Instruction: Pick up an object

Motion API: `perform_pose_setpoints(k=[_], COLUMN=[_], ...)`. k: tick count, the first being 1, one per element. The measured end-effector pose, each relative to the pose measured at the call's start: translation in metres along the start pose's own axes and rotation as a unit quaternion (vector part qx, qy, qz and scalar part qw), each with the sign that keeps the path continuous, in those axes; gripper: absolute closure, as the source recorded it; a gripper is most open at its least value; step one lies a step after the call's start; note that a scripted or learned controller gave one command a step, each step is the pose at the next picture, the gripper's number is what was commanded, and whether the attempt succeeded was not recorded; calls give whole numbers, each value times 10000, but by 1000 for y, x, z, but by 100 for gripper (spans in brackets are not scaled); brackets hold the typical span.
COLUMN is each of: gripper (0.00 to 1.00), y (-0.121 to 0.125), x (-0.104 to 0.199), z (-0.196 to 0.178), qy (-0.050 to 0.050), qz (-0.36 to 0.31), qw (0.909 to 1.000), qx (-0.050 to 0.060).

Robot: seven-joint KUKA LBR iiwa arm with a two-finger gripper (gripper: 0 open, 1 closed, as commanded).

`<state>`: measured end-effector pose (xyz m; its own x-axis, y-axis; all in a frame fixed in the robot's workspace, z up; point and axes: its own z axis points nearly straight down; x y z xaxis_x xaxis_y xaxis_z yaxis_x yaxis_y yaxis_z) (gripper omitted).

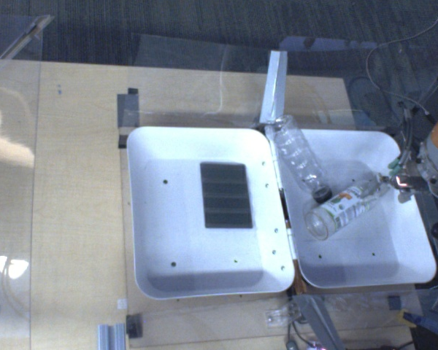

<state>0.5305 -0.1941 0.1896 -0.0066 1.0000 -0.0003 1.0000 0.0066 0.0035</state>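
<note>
Arm's hand over the right edge of the right bin, two bottles lying inside.

The hand sits low at the right bin's right rim, small and partly blurred; whether it is wide or narrow cannot be told, and nothing shows between its parts. Just beside it, reaching toward it, lies a clear bottle with a green-and-white label, smooth and cylindrical, on its side at a slant across the bin's floor. Touching or nearly touching that one, a crumpled clear plastic bottle with a dark cap lies along the bin's left wall, its ribbed body sloping up over the back corner. The left bin, a shallow glossy white tray with rounded corners, holds a flat dark ribbed rectangular pad near its middle. Both bins rest on a pale wood-grain worktop.
</note>
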Motion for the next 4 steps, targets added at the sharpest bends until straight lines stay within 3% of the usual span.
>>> perform_pose_setpoints(k=[1, 2, 3, 4], gripper=[0, 0, 100, 100], y=[13, 20, 21, 48], x=[-2, 27, 29, 119], z=[-48, 94, 84, 4], qy=[-7, 0, 3, 3], qz=[1390, 1152, 1143, 526], qw=[9903, 9933, 9934, 9986], qx=[-14, -2, -10, -11])
